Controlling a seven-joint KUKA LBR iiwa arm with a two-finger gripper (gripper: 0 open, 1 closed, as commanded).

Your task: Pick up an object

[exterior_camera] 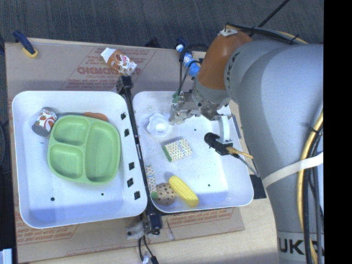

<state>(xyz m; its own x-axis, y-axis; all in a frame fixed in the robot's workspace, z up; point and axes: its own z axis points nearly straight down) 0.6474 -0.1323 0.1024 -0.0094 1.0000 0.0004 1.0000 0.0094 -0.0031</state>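
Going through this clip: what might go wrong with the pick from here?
1. The gripper is beside the clear cup in the right bin. The cup looks light, so it may slide or tip rather than be grasped.
2. The yellow corn and speckled ball lie close to the front wall, so a grab there may strike the wall.

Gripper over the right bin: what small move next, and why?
Probably nudge the gripper sideways over the clear cup: it hangs just beside that cup, while the patterned block and yellow corn lie farther down the right bin.
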